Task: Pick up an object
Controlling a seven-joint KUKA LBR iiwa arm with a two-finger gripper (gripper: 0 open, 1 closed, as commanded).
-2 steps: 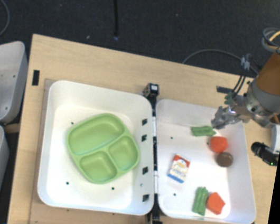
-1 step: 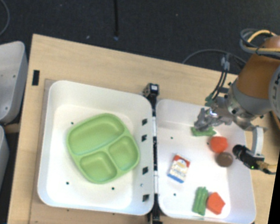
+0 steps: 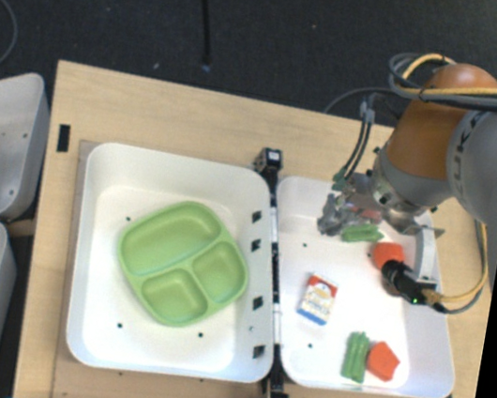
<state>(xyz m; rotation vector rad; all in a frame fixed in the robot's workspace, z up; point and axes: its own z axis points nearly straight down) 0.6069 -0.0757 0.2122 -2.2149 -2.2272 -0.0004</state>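
Note:
My gripper point(image 3: 339, 215) hangs over the far part of the right bin point(image 3: 437, 346). A small green item point(image 3: 362, 232) lies right beside it, partly under the gripper body; whether it is gripped is unclear. An orange piece point(image 3: 386, 254) sits just to the right of that. A small red, white and blue box point(image 3: 317, 299) lies in the bin's middle. Near the front edge a green block point(image 3: 355, 356) lies next to an orange block point(image 3: 384, 360).
The left bin point(image 3: 86, 308) holds a light green divided plate point(image 3: 183, 263). A black-clipped divider point(image 3: 268, 263) separates the two bins. The arm's grey and orange body point(image 3: 432, 130) and its cables overhang the right bin's far right corner.

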